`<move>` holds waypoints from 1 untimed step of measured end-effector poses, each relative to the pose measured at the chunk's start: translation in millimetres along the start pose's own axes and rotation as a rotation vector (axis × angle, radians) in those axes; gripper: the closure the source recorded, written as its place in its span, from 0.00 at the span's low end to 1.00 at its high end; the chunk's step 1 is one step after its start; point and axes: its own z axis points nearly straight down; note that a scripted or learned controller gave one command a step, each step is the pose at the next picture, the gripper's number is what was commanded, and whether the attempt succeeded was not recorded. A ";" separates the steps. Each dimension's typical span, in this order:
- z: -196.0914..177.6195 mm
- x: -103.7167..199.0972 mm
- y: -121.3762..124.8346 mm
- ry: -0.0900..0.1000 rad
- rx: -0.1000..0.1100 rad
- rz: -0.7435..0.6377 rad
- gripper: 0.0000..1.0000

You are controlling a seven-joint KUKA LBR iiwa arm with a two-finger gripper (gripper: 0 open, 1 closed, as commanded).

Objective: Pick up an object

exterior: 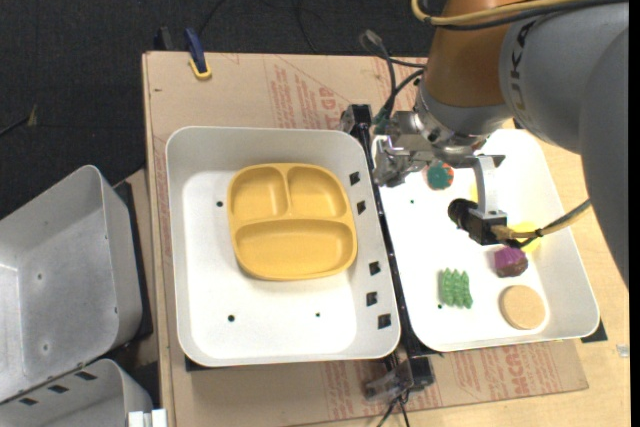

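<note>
My gripper hangs over the far left corner of the right bin, close to the wall between the two bins. Just to its right lies a small teal and orange ball, apart from the gripper. Nearer the front of that bin are a green ridged piece, a purple lump and a tan round disc. Nothing shows between the gripper and the bin floor.
A yellow divided plate lies in the middle of the left bin. A grey metal container stands off the bench at the left. The arm's bulk covers the far right part of the right bin.
</note>
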 end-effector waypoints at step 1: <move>8.5 52.1 -13.4 -0.001 0.002 0.000 1.00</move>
